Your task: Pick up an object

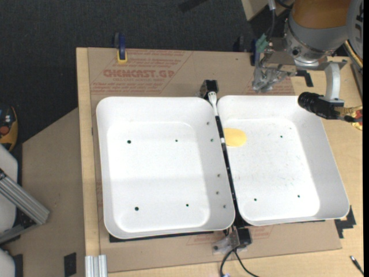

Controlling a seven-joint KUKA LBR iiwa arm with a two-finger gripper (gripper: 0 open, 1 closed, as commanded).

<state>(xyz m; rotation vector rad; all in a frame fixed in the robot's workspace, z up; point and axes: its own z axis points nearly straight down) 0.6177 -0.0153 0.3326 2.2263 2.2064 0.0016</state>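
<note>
1 flat yellow disc (234, 137)

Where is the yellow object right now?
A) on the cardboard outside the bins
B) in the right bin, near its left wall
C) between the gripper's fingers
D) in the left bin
B: the yellow object lies on the right bin's floor beside its left wall, with the gripper above the bin's far rim.

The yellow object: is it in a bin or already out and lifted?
In. The yellow object lies flat on the floor of the right bin, near its left wall, while the gripper hangs beyond the bin's far rim, apart from it.
</note>
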